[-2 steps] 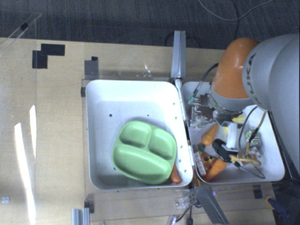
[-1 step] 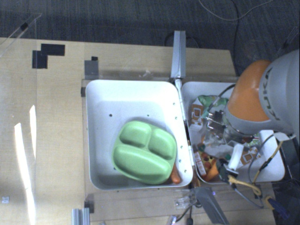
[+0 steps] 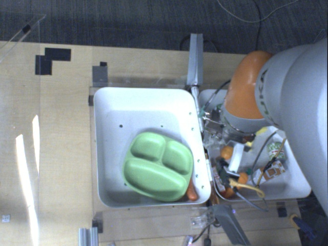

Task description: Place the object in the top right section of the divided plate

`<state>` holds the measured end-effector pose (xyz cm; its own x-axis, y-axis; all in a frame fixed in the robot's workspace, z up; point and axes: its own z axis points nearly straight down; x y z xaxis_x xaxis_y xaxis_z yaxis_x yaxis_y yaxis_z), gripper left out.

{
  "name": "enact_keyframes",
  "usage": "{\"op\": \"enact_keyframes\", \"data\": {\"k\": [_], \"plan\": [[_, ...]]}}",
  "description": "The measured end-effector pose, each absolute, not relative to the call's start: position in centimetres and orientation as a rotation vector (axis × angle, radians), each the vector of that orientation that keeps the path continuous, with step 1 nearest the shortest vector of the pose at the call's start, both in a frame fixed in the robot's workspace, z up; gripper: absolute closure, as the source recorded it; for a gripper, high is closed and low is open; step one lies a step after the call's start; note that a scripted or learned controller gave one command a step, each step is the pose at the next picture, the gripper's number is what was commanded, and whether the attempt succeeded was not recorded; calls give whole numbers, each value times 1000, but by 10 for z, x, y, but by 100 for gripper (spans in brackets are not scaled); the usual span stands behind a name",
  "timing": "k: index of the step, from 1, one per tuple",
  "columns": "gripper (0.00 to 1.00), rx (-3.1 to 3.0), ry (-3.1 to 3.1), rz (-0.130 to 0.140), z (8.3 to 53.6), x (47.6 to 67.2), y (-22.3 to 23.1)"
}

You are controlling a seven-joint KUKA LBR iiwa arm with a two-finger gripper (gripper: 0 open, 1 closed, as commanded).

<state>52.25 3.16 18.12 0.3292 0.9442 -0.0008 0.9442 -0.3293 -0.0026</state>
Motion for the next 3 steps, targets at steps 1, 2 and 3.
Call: {"op": "enact_keyframes", "data": {"k": [1, 2, 3], "plan": [[100, -2609, -1748, 3, 181, 488, -6], [100, -2432, -1987, 3, 181, 539, 60], [100, -2438, -1980, 3, 181, 518, 24]]}}
